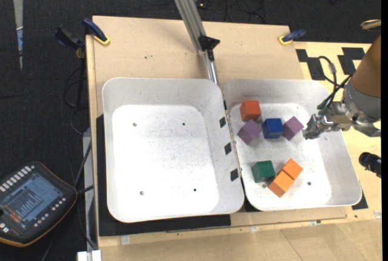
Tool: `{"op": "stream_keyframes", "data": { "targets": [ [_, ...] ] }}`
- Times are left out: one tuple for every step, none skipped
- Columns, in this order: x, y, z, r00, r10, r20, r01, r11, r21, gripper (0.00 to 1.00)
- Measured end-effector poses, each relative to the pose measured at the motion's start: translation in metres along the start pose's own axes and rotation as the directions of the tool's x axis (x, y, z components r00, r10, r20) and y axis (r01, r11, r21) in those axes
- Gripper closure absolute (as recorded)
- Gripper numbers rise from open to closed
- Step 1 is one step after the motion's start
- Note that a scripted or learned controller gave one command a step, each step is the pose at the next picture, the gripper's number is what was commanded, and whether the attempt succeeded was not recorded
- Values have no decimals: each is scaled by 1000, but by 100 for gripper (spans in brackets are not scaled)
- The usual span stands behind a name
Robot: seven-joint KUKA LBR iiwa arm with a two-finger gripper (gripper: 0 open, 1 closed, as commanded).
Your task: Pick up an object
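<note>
Several small cubes lie in the right bin (336,193). An orange-red cube (250,110) sits at the back, with a purple cube (249,131), a blue cube (273,127) and another purple cube (293,127) in a row in front of it. Nearer the front lie a green cube (263,170) and two orange cubes (292,169) (280,183) touching each other. My gripper (313,128) hangs low at the bin's right side, just right of the second purple cube. Nothing shows between its fingers.
The left bin (121,102) lies beside the right one, the two meeting at a ridge with black clips. A slanted metal pole (185,2) crosses the back of the bench. Blue-and-yellow clamps (96,32) (291,36) sit at the board's far corners.
</note>
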State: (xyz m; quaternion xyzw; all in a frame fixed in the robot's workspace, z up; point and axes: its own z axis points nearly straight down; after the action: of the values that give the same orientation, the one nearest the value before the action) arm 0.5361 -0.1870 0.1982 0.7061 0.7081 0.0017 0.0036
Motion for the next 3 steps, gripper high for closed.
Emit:
{"op": "stream_keyframes", "data": {
  "targets": [
    [0,2,-18,1000,0,-1,0,1000,3,100],
    [54,12,-23,1000,-6,-4,6,1000,4,100],
    [106,43,-27,1000,-6,-4,6,1000,4,100]
  ]
}}
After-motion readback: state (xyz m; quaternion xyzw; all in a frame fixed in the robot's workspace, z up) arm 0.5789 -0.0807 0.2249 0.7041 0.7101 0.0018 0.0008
